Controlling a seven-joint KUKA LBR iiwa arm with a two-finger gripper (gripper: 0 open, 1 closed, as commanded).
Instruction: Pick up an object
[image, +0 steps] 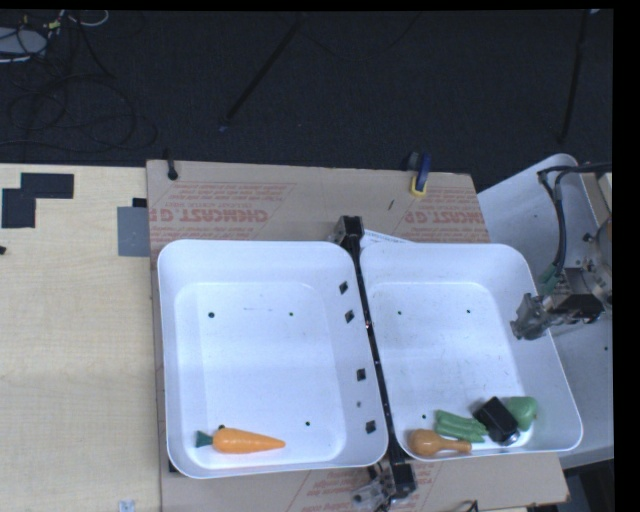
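Nearest the camera, along the low edge of the 2 bins, lie all the loose things. In the left bin (180, 300) a carrot (245, 441) rests by itself near the front wall, its green end pointing left, with bare floor all around it. In the right bin (440, 270) a small heap sits in the front right corner: an orange pear (437, 443) lying flat, a green pod (460, 426) just beside it, a black block (497, 419) tilted against the pod, and a rounder green piece (522, 408) touching the block from the right. Those 4 crowd together and lean on the sloping wall. Farther back both floors are bare up to the rear rims, and a blue clamp (420, 174) pins the cardboard beyond them. Off to the right, past the right bin's rim and about level with its middle, the gripper (535, 318) hangs over the edge; from here I cannot tell how it is set, and nothing is visibly carried. My guess is that the task is at its start, with the pick not yet begun. The next move calls for travelling in over a bin and coming down on 1 target. The carrot looks the cleaner choice, since the heap's pieces touch and sit against the wall.
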